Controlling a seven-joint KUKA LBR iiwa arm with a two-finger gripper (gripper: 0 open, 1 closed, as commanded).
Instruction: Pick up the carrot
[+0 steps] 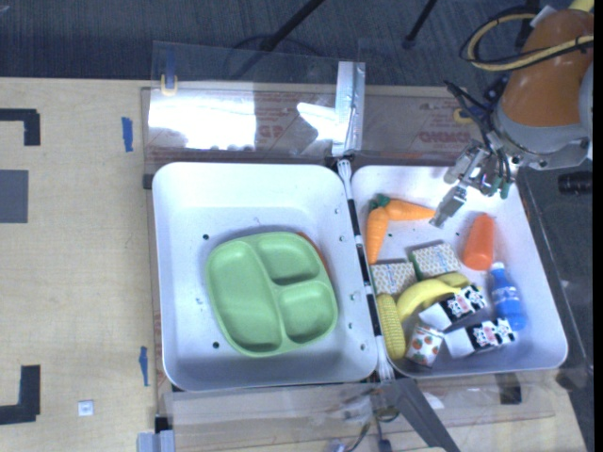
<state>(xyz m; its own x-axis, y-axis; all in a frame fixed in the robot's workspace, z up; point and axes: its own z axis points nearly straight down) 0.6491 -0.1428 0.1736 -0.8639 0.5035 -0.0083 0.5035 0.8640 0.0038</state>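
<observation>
Two fingers (450, 205), gap unclear, hover just right of the carrot (400, 211) in the right bin (546, 281).

Two bins sit side by side. The left bin (179, 252) holds a divided tray (273, 293). The right bin (542, 271) holds a carrot (377, 229) at its back left, a banana (426, 295) in front of it, a bottle (506, 298) to the right, and the gripper (454, 199) just right of the carrot.
</observation>
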